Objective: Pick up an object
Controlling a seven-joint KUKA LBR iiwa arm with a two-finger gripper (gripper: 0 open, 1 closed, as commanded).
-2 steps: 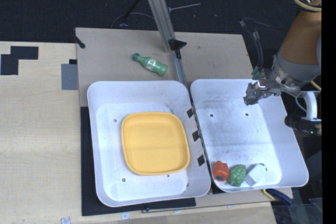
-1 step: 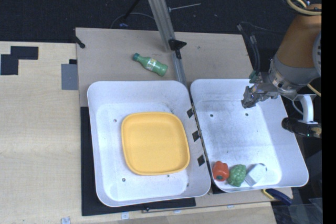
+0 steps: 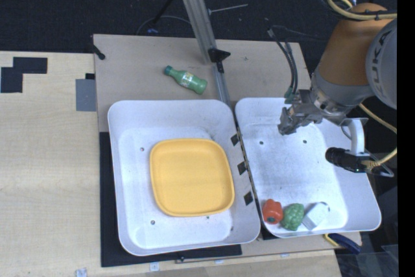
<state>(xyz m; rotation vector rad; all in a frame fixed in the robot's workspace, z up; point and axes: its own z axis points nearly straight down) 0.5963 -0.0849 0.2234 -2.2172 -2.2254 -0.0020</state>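
- Overhead, the gripper (image 3: pixel 290 121) is hanging above the rear of the right bin (image 3: pixel 305 165); whether it is clenched or released I cannot tell.
- Red object (image 3: pixel 272 211), green object (image 3: pixel 292 216) and grey-white object (image 3: pixel 314 215) are lying together at that bin's front edge.
- Yellow plate (image 3: pixel 192 176) is sitting in the left bin (image 3: pixel 130 139).
- Green bottle (image 3: pixel 186 79) is lying on the bench (image 3: pixel 130 68) behind.
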